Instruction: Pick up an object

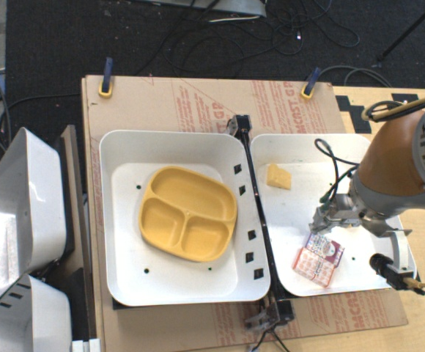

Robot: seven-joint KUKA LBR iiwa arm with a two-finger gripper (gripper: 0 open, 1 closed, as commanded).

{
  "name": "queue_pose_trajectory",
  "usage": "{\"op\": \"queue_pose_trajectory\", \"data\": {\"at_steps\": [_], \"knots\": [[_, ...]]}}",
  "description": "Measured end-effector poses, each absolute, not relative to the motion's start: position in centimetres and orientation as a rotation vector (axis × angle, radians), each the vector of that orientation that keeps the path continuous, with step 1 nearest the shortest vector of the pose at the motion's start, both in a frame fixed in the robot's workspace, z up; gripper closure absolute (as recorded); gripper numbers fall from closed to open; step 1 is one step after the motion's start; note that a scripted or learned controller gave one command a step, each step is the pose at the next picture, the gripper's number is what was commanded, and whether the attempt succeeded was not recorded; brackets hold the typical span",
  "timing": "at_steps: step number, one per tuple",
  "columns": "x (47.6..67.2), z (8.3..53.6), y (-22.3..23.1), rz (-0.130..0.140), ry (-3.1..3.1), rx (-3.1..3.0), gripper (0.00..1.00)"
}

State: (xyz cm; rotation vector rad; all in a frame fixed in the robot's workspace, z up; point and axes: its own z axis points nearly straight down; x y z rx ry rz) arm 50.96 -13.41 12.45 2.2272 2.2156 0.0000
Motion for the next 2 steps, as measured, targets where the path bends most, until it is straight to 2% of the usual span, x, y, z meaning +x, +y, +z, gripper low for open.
{"op": "queue_pose_trajectory", "data": {"at_steps": [2], "knots": [[51.5,23.5,-12.5,0.005,2.223,2.212,1.00]]}}
